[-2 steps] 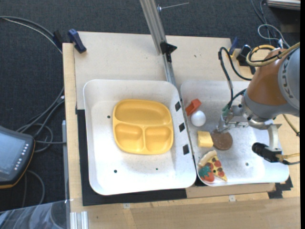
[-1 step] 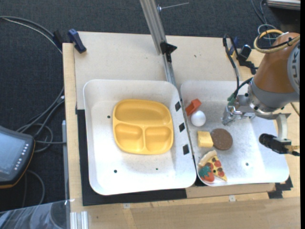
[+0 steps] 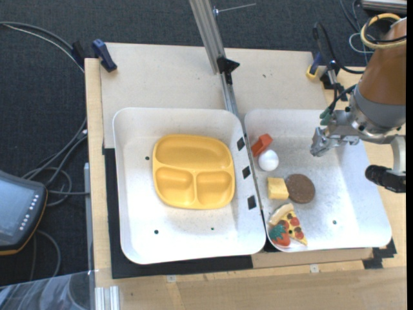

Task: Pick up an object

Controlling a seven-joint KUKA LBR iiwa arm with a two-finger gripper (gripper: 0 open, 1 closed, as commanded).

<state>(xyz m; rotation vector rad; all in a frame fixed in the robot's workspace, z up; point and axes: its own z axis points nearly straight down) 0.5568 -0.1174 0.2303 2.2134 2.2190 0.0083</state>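
Gripper hangs low over my right bin, aperture unreadable; white egg lies just left of it.

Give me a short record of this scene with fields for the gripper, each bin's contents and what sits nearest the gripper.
gripper: above right bin, holding nothing visible
left bin: yellow divided tray
right bin: red piece, white ball, yellow block, brown disc, pizza slice toy
nearest gripper: white ball and brown disc, both apart from it
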